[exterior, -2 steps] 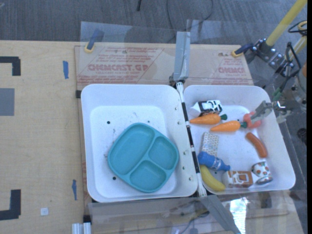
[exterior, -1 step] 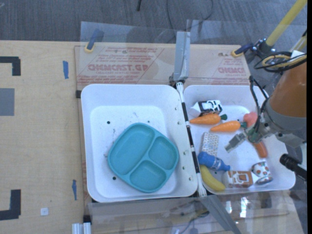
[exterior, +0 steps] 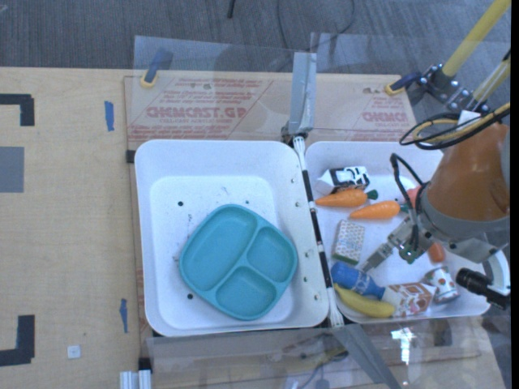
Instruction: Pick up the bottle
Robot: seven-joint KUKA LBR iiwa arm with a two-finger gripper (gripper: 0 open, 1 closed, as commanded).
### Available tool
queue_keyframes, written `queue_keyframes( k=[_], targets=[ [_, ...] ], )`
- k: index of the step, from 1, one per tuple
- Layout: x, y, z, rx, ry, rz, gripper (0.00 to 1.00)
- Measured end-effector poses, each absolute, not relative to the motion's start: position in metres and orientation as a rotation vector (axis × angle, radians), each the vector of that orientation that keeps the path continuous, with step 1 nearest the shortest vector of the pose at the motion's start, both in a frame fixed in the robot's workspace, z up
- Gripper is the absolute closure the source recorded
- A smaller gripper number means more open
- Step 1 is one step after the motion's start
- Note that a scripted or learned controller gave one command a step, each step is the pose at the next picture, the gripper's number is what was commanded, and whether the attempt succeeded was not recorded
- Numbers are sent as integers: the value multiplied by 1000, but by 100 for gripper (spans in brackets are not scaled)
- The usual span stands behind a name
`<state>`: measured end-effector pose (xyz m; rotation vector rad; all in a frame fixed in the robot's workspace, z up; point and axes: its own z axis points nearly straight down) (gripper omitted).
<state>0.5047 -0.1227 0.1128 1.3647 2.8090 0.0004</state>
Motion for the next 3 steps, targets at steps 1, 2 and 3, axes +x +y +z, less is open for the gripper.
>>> queue_keyframes(
  k=[1,2,3],
  targets=[
    [523,-39,185,1555,2726,2,0],
    [479,-6,184,1251,2884,0,0],
    [479,-7,184,1254,2882,0,0]
  ],
)
